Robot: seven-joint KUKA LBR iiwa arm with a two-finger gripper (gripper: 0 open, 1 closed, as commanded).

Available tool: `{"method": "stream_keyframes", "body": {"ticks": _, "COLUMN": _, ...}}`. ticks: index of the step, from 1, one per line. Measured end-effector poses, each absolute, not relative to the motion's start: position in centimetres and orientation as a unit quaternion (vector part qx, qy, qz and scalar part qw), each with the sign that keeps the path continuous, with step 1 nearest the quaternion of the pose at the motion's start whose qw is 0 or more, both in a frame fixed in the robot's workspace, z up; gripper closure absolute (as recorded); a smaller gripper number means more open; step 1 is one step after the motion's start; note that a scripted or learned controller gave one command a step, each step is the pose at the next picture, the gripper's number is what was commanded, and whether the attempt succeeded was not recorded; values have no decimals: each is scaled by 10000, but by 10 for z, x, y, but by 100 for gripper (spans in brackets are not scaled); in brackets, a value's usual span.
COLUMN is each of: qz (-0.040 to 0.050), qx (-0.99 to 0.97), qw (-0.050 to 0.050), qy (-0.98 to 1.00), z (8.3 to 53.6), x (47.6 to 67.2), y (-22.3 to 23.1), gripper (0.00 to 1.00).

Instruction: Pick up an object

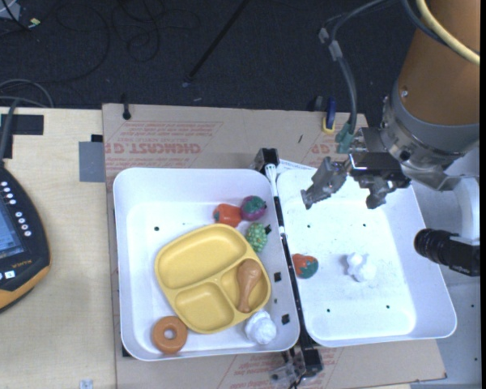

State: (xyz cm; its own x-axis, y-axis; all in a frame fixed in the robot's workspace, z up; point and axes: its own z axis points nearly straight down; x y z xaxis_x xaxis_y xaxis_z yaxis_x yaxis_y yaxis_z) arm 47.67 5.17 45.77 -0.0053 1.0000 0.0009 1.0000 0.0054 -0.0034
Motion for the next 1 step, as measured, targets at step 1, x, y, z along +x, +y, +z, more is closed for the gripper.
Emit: {"method": "stream_keyframes", "body": {"ticks": 1, "qz": 27, "qx": -7042, "qw": 18, "qy": -7100, "z": 466, "x": 478, "y": 52, "gripper": 100}}
